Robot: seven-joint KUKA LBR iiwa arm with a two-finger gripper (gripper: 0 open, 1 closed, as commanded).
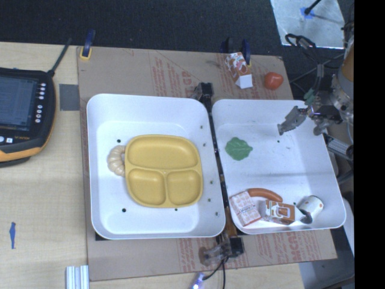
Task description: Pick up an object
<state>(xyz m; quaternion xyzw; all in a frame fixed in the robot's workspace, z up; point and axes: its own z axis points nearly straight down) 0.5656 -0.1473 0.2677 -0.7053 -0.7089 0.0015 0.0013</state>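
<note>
Gripper (pixel 301 120) hangs at the right bin's (pixel 272 164) far right edge, whether open or shut I cannot tell, so it should travel over the green leaf-shaped piece (pixel 239 149) mid-bin, well apart, and descend straight, centred.

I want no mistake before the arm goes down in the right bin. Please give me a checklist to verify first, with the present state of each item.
1. Gripper is above the right bin: ok.
2. Gripper carries nothing: ok.
3. Green object lies alone, free to reach: ok.
4. Sausage, carton and cup crowd together at the near wall: not ok for a clean grasp.
5. Gripper directly over a target: not ok.
</note>
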